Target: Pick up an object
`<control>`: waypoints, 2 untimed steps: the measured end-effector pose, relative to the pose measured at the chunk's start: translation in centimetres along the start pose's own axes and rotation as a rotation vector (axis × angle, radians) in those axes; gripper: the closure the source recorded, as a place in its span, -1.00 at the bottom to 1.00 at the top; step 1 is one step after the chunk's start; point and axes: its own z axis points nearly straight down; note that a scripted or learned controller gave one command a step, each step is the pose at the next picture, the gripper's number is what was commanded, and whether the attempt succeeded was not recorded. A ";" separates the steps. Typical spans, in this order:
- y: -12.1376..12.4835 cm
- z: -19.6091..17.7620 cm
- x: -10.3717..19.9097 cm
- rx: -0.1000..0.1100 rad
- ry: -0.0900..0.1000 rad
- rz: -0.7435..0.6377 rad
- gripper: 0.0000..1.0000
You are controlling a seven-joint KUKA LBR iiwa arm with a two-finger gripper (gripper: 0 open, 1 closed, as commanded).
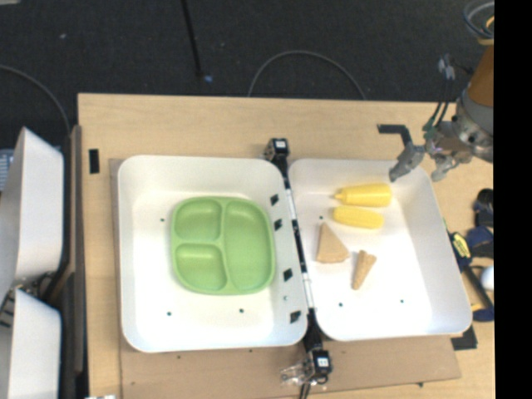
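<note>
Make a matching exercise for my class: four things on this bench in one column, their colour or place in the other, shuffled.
Things:
1. divided plate
2. upper corn cob
3. ice cream cone
4. end effector

Descriptions:
A. above the right bin's far right corner
B. green, in the left bin
C. yellow, nearest the right bin's far edge
D. tan, closest to the right bin's near edge

Pairs: 1-B, 2-C, 3-D, 4-A
</note>
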 end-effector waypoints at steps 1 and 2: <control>-0.1 4.6 0.7 0.004 0.000 -0.002 -1.00; -0.7 10.7 0.2 0.005 0.000 0.001 -1.00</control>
